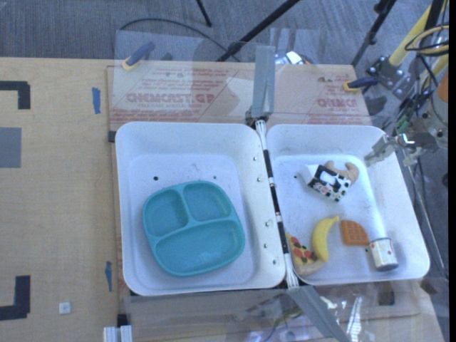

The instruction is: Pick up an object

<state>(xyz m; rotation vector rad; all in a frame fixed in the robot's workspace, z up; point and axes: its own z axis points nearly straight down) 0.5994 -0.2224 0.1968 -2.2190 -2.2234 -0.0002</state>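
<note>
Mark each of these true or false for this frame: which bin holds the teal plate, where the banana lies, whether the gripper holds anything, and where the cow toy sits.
1. The teal divided plate lies in the left bin. True.
2. The banana lies on the teal plate. False: it lies in the right bin, beside an orange waffle-like piece.
3. The gripper holds the banana. False: it sits at the right bin's upper right edge, apart from the banana.
4. The black-and-white cow toy sits in the right bin, farther back than the banana. True.
5. A white cylinder lies in the left bin. False: it lies in the right bin.
</note>
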